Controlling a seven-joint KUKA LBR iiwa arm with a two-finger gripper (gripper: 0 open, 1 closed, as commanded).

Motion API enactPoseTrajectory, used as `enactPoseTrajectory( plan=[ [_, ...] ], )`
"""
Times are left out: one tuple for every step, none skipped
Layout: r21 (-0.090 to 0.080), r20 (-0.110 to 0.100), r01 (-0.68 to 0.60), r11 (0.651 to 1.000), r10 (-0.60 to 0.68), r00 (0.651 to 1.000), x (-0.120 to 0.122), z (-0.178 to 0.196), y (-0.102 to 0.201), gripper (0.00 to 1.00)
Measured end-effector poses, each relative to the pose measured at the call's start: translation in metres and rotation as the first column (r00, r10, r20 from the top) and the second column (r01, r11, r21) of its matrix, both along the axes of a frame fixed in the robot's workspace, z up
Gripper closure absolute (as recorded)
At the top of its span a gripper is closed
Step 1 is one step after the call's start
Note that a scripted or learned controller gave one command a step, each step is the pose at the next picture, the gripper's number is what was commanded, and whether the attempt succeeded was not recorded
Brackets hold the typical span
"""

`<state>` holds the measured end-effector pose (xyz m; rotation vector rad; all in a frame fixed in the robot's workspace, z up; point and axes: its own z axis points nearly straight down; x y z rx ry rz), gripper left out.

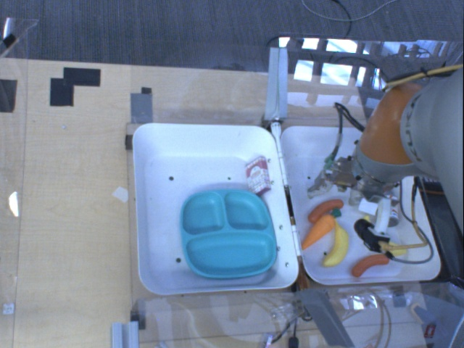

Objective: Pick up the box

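Worktop [72, 194] at 9 o'clock is bare light wood with black tape marks.

Left bin [156, 194]: teal divided plate [228, 234] sits low-centre. The box [257, 175] is at the plate's 1 o'clock, a small red-and-white carton lying tilted against the bin's right wall, just off the plate rim. Can't tell if it touches the plate.

Right bin [304, 147]: toy food clustered at 6 o'clock. Red sausage [325, 210], carrot [319, 230] just below it, banana [336, 246] beside the carrot, another sausage [370, 264] further right.

Gripper [341, 180] hangs over the right bin above the food, well apart from the box and across the divider from it. Its state: can't tell, the wrist and cabling hide it from this angle.

Handling, my read: the box looks like light cardboard, stiff enough for a moderate pinch but crushable if over-squeezed, with a printed face that is probably a bit slick. Best hold is across the two narrow sides, mid-length. The wall on its 3 o'clock side crowds one finger, so approaching from 12 and 6 o'clock, or nudging it clear first, looks safer.
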<state>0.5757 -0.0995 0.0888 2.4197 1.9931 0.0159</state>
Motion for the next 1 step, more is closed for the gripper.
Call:
enactPoseTrajectory(
  plan=[
    [-0.003,-0.002,-0.031,1.000,0.031,1.000,0.0528,-0.0010,-0.0073,0.00]
  ],
)
